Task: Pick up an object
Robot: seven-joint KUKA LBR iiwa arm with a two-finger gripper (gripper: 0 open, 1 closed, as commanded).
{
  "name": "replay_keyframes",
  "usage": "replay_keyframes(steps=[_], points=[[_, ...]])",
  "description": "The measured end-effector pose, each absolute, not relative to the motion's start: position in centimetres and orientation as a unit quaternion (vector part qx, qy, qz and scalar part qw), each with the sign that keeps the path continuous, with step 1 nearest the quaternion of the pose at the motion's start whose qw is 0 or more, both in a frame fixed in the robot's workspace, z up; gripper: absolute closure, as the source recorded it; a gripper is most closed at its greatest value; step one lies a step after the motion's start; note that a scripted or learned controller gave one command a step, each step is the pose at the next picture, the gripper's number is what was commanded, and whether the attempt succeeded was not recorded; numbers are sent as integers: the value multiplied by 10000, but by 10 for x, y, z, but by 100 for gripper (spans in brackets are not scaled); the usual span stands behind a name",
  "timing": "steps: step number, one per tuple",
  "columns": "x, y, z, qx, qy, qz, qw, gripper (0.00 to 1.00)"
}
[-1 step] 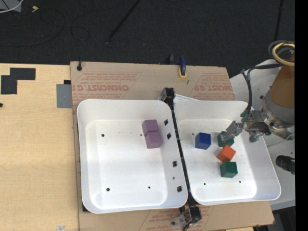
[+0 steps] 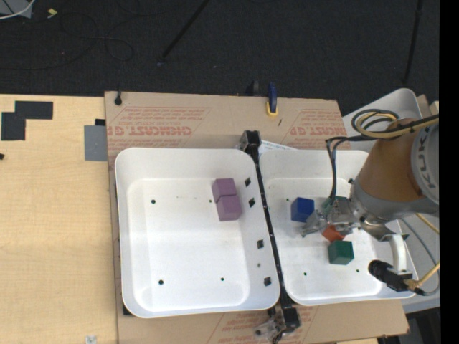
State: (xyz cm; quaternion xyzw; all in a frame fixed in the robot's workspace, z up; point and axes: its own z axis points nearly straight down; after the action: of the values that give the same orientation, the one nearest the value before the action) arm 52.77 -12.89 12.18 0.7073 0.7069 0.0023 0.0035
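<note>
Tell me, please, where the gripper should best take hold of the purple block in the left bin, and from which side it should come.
Come from straight above and close on the two long sides of the purple block, near its middle. It lies flat and alone on the left bin floor, far from the walls, so both sides seem free for the fingers.

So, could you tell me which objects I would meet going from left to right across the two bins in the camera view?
Purple block in the left bin → blue cube in the right bin → gripper, low over an orange-red piece → green cube.
</note>
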Motion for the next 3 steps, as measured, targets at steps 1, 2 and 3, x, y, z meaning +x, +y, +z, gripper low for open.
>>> replay_keyframes(steps=[1,2,3], points=[[506,-114,104,7074,7067,48,83,0],[570,-81,87,7055,7087,11,1,0],[566,-84,97,7076,7066,-16,-26,100]])
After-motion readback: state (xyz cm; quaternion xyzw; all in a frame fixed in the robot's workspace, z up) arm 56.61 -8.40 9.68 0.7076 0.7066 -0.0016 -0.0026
